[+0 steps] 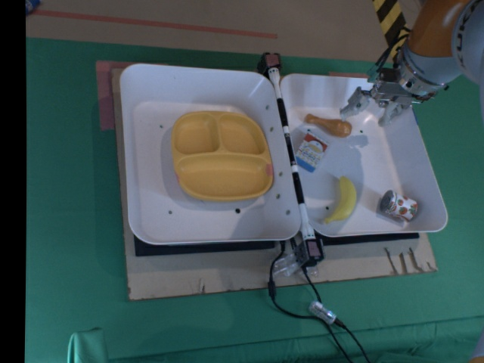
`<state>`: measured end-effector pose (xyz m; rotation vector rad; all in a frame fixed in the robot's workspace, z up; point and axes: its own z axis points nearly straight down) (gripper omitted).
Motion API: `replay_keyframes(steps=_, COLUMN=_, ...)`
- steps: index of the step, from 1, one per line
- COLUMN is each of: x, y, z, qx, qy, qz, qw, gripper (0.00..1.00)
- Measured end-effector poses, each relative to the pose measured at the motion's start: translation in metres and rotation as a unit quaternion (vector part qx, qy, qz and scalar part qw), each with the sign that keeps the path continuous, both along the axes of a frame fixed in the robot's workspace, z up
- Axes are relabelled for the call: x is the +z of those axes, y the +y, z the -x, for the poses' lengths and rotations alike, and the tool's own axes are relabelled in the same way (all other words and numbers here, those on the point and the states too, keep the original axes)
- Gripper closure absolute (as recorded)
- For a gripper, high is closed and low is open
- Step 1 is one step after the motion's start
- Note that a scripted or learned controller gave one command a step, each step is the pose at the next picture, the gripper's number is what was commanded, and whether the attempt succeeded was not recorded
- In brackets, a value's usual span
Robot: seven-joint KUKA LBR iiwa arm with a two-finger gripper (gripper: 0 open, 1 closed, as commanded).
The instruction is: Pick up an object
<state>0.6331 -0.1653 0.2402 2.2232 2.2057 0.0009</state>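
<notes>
Right bin, contents: we are counting four items. A toy chicken drumstick is lying near the bin's far side; a small carton is sitting just below it, close to the divider; a banana is resting toward the near wall; a printed can is lying on its side in the near right corner.

Left bin: we are logging one yellow compartment plate, nothing visible on it.

Gripper: we are seeing it hanging over the far part of the right bin with its fingers spread apart and nothing between them.

Key relation: we are judging the drumstick the nearest candidate. It is lying just to the camera's left of the gripper and slightly nearer the viewer, apart from the fingers, not between them. Its long axis is running roughly left to right across the view, thick end toward the gripper, thin end toward the divider. We are judging that a short shift leftward, with the fingers closing across that axis, is what the coming move is turning on. The carton is sitting close beneath the drumstick and could be nudged.
</notes>
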Motion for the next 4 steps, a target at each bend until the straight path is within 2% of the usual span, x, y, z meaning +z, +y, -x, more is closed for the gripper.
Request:
replay_keyframes(steps=1, x=-0.053, y=0.033, z=0.071, qx=0.0, qy=-0.007, qz=0.0018, qw=1.0, gripper=0.0)
replay_keyframes(steps=2, x=-0.052, y=0.027, z=0.135, qx=0.0, qy=-0.01, qz=0.002, qw=1.0, gripper=0.0)
replay_keyframes(steps=3, x=-0.038, y=0.024, z=0.133, qx=-0.004, qy=-0.016, qz=0.0046, qw=0.9999, gripper=1.0)
replay_keyframes(steps=4, x=0.115, y=0.112, z=0.122, qx=0.001, qy=-0.002, qz=-0.0023, qw=1.0, gripper=1.0)
